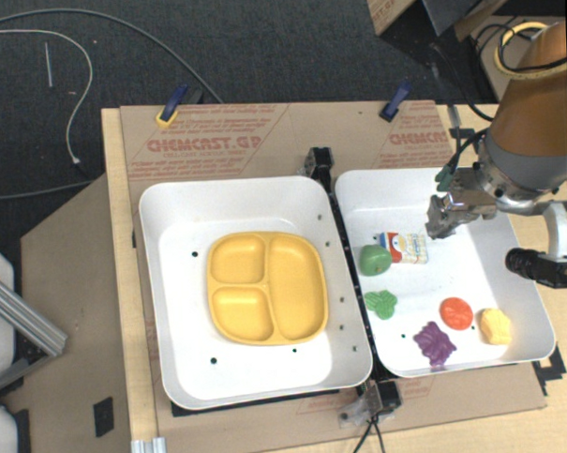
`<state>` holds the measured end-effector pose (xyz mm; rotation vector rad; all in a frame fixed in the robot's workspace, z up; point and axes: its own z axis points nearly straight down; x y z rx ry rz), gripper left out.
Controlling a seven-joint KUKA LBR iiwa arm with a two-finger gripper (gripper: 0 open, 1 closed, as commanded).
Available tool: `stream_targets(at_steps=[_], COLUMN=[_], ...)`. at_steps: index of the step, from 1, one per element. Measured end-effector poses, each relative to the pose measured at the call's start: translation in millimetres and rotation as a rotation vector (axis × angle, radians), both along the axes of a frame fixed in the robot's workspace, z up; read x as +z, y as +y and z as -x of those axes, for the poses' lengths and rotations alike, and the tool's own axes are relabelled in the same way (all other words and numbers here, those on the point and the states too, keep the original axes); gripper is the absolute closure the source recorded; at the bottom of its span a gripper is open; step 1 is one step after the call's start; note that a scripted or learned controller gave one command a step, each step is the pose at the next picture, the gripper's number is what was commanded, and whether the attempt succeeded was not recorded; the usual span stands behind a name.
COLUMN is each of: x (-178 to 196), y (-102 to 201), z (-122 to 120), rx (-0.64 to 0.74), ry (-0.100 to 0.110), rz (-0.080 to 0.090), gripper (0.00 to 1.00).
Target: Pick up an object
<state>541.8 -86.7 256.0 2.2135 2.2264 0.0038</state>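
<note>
The right bin [514,347] holds several small items. A green round fruit [375,259] lies beside a small red, white and blue carton [403,247]. Lower down are a green leafy piece [382,304], a purple grape bunch [434,343], an orange-red round fruit [456,312] and a yellow piece [495,325]. My gripper [442,219] hangs over the upper middle of this bin, just right of the carton. Nothing shows between its fingers, and I cannot make out whether they are open or shut.
The left bin [173,273] carries a yellow divided plate [267,287] with three compartments. A black clamp [319,160] sits between the bins at the back. Blue clips [172,106] pin the cardboard base. The arm's orange band [540,78] fills the upper right.
</note>
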Motion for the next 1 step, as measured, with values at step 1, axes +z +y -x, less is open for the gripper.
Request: stream_targets(at_steps=[1], x=[3.3], y=[54.4], z=[-23.2], rx=[0.001], ry=[0.000], rz=[-0.001], gripper=[1.00])
